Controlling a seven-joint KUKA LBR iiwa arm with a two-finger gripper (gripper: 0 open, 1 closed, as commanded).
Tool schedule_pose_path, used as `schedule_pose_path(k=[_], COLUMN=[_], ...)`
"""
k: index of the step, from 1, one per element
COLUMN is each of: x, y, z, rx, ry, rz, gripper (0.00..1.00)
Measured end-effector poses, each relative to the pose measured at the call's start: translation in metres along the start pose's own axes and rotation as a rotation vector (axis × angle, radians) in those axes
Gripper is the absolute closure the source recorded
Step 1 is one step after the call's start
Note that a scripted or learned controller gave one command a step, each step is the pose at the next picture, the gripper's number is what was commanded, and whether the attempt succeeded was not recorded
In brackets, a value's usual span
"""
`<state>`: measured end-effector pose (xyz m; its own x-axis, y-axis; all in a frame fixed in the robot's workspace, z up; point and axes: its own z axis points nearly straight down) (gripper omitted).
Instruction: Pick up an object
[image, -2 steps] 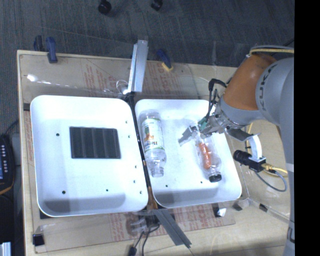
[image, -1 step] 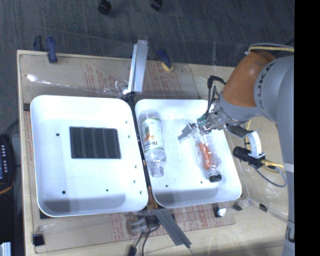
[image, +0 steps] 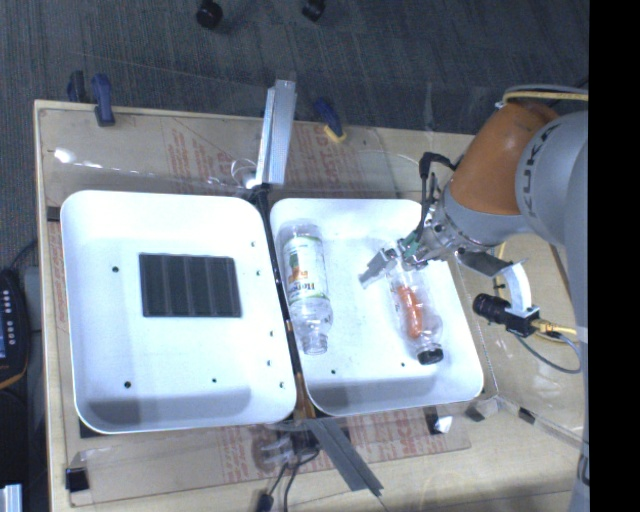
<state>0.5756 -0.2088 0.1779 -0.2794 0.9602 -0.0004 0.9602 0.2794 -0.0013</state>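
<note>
Two clear plastic bottles lie in the right bin (image: 340, 395). One with a green and orange label (image: 304, 285) rests along the bin's left side, cap toward the front. The other, with orange contents and a dark cap (image: 416, 317), lies at the right side. My gripper (image: 388, 262) hangs low over the right bin, just above the upper end of the orange bottle, with its grey fingers (image: 377, 266) spread apart. Nothing sits between them.
The left bin (image: 100, 250) holds a dark ribbed rectangular pad (image: 190, 285). A metal bar (image: 275, 135) stands at the back between the bins. Blue clamps (image: 101, 98) grip the bench's far edge. A cable and connector (image: 510, 312) hang right of the right bin.
</note>
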Motion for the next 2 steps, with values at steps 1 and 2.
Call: schedule_pose_path(k=[1, 2], x=[0.000, -0.001], y=[0.003, 0.007], z=[0.002, 0.014], rx=[-0.001, 0.001], ry=[-0.001, 0.002], rz=[-0.077, -0.101], gripper=[0.00, 0.00])
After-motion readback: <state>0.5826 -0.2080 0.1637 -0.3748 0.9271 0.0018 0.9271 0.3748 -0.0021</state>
